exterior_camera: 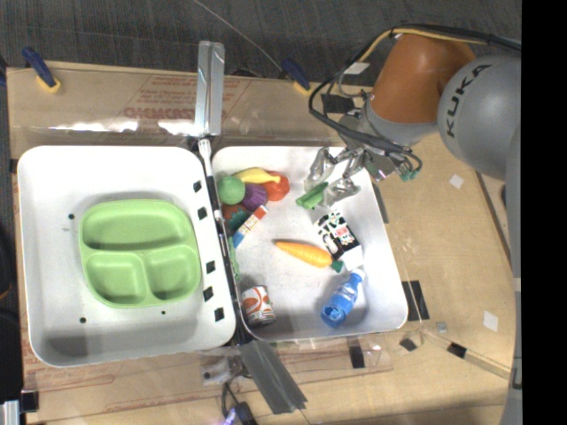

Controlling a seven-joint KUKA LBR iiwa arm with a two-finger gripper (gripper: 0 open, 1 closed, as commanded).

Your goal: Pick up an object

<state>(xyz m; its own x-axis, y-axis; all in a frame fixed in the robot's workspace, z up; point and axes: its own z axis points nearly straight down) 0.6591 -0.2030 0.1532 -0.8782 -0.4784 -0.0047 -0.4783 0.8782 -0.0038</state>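
My gripper [331, 181] hangs over the back of the right bin [376, 312], its two metal fingers spread open. A small green piece [310, 199] lies just below the left fingertip; nothing sits between the fingers. In front of the gripper are a black-and-white patterned carton [337, 231] and an orange carrot [303, 253]. A blue bottle [341, 299] lies near the front right corner, and a red-and-white can [257, 305] at the front left. Against the left wall are a green ball [232, 189], a yellow banana [255, 176] and a red-orange item [278, 186].
The left bin [44, 326] holds a green divided plate [139, 253]. A black-clipped divider wall [217, 255] separates the two bins. A metal bar [210, 82] stands behind the bins. The arm's cables loop above the right bin's back edge.
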